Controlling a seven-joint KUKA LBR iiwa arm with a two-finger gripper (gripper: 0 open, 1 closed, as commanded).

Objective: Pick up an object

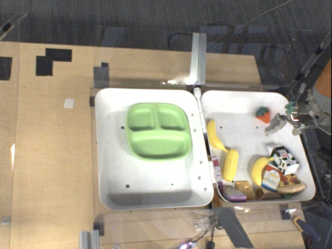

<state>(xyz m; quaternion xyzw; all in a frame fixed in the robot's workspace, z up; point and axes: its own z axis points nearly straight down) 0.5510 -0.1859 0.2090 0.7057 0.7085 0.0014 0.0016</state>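
White plastic makes up both shallow bins; along the near edge of the right bin [244, 105] lies the clutter: a purple item [236, 196] in the near-left corner, a brown piece [245, 187] beside it, a small printed carton [271, 179] leaning on a yellow banana [258, 170], a black-and-white cow-patterned toy [285, 160], and a tan curved piece [291, 188] toward the near-right corner. These touch or overlap, so a clean grasp there looks awkward. Just left, a corn cob [230, 164] stands apart, with a second banana [214, 136] along the left wall. Farther back, an orange-red strawberry-like toy [263, 114] sits alone near the far-right corner, probably the easiest target. The gripper [284, 121] hovers at the right edge, just beside that toy, fingers spread apart and holding nothing. In the left bin [109, 154] rests a green divided plate [157, 129], well clear of the arm.
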